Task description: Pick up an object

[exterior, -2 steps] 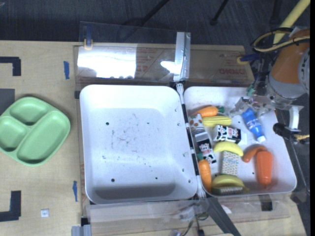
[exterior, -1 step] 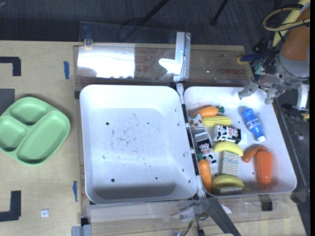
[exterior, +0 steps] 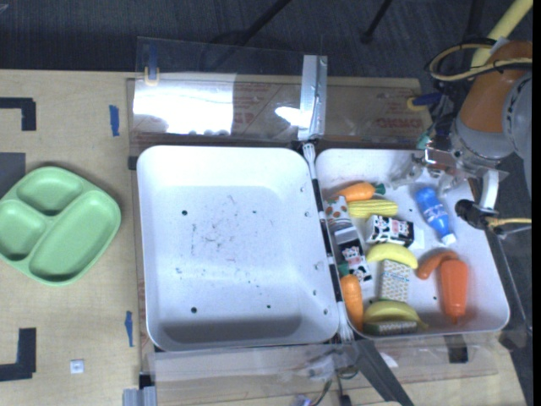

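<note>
Two shallow white bins are seen side by side on the bench, and the right bin [exterior: 499,307] is taken here as the landmark. All the loose objects are gathered inside it: a blue bottle [exterior: 434,213] lies tilted in its upper middle, an orange carrot [exterior: 358,192] and a yellow corn cob [exterior: 373,209] are placed toward its upper left, and a black-and-white cow-patterned item [exterior: 391,229] is found just below them. A yellow banana [exterior: 393,254] lies across the centre of that bin, a perforated grater-like piece [exterior: 394,281] is set just below the banana, and an orange-red sausage-shaped toy [exterior: 454,287] rests near its lower right wall. The left bin [exterior: 169,176] adjoins the right bin's left wall. The gripper [exterior: 446,161] is seen over the upper right corner of the right bin, just above the blue bottle; whether its fingers are spread or closed cannot be told, and nothing is seen between them. A green divided plate [exterior: 56,223] is set well to the left of the right bin, beyond the left bin.
</note>
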You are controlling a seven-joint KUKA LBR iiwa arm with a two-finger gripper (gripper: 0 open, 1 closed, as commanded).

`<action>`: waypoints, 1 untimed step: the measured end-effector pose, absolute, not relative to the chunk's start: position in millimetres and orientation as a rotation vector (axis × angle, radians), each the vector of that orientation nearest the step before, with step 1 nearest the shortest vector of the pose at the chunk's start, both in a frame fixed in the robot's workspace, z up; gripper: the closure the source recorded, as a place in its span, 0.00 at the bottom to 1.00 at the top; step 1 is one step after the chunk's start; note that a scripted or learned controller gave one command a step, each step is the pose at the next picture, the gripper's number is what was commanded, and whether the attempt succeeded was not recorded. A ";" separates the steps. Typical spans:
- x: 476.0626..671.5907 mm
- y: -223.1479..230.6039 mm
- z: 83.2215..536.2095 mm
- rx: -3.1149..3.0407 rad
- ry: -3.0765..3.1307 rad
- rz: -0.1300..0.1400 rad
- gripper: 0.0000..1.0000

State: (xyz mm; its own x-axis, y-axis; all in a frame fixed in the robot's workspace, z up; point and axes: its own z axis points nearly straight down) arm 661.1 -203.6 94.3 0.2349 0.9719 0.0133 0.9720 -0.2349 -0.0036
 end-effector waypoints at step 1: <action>659.4 -163.7 85.5 -2.494 -1.913 -0.003 0.00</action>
State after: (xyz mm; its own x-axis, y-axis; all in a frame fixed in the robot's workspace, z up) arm 659.4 -163.7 85.5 0.2592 0.9658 0.0006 0.9658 -0.2592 0.0025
